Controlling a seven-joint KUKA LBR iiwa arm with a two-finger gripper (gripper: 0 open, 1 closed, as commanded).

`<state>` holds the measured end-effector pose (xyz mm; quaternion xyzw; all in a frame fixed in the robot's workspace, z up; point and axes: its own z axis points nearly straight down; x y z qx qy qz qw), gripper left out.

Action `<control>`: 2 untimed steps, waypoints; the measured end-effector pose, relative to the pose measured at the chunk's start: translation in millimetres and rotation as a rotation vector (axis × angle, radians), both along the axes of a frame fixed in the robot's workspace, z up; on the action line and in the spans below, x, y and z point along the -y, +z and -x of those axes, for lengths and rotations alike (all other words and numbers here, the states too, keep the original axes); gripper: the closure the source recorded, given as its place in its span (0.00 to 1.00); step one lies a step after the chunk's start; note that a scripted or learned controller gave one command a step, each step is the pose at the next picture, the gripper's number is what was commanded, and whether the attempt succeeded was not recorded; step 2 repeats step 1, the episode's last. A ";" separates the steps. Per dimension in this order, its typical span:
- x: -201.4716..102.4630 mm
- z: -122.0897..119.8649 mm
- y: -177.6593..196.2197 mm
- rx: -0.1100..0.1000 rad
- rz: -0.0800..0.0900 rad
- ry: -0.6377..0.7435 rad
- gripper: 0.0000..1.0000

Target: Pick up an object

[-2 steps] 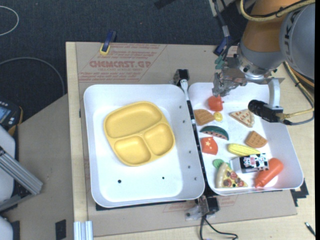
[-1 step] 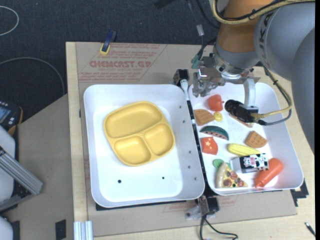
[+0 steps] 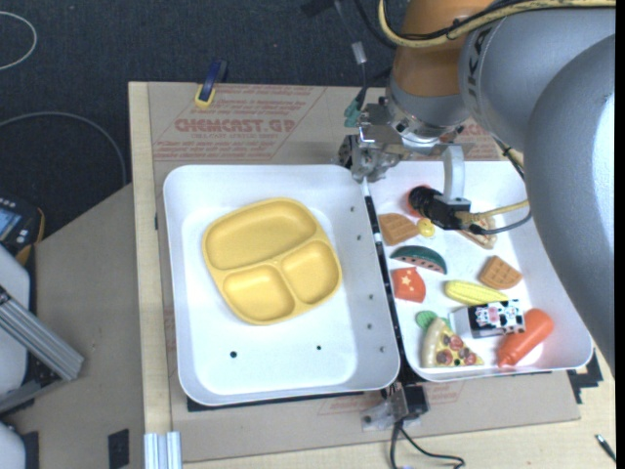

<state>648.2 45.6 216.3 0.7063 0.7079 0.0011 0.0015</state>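
Banana [image 3: 476,292] lengthwise left-right (slightly tilted)

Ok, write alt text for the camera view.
A grey arm's gripper hangs at the far edge between two white bins. The left bin holds a yellow tray; the right bin holds toy foods, including a carrot and banana.

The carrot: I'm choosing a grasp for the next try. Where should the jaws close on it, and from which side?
Grip the carrot mid-body, coming straight down, jaws closing across its narrow width. It lies slanted near the right bin's front corner; keep clear of the cow-patterned block touching its left side.
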 end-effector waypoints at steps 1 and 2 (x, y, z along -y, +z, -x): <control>1.3 16.9 12.3 -0.006 -0.001 -0.003 1.00; 1.3 16.9 12.3 -0.006 -0.001 -0.003 1.00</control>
